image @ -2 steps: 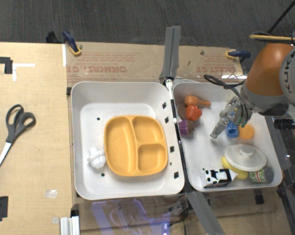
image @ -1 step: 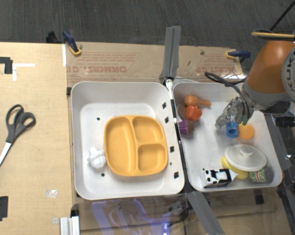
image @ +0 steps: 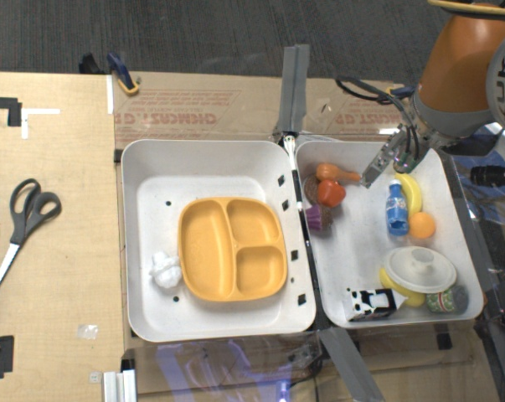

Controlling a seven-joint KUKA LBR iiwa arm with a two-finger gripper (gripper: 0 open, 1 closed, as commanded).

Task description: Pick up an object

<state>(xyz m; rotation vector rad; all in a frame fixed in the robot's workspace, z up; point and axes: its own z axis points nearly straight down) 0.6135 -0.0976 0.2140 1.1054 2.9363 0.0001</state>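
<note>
**Claw over right bin, nothing between its fingers**

Arm (image: 461,57) comes in from upper right, grey w/ orange band, claw (image: 384,164) hanging over the back part of the right bin (image: 461,224). Its fingers (image: 375,172) point down-left toward the carrot-like orange toy (image: 336,173); nothing sits between them, but open vs closed can't be told at this angle.

Right bin contents: orange toy near the back-left corner, a red tomato-like piece (image: 331,193) just in front of it, a small purple item (image: 314,218) against the left wall. Mid-bin: blue bottle (image: 395,208) lying beside a yellow banana (image: 412,193), w/ an orange ball (image: 422,225) just right of the bottle. Front: white lidded bowl (image: 419,269) resting on something yellow, a green-ish can (image: 445,300) at the front-right corner, and a black-and-white cow-pattern item (image: 371,303) at the front-left. Labels on bottle and can too small to read.

Left bin (image: 143,224) holds a yellow three-section plate (image: 232,248) near centre and a crumpled white wad (image: 164,269) touching its left edge.

Behind the bins lies a cardboard sheet (image: 193,107) w/ red print, seen upside down; it reads approx "CHEMICAL GUYS", not fully legible. A blue-and-yellow clip (image: 123,72) sits at its left corner. On the wooden worktop (image: 51,308), well left of the bins: scissors (image: 22,224) w/ black handles, plus black tape corner marks (image: 5,109)
</note>
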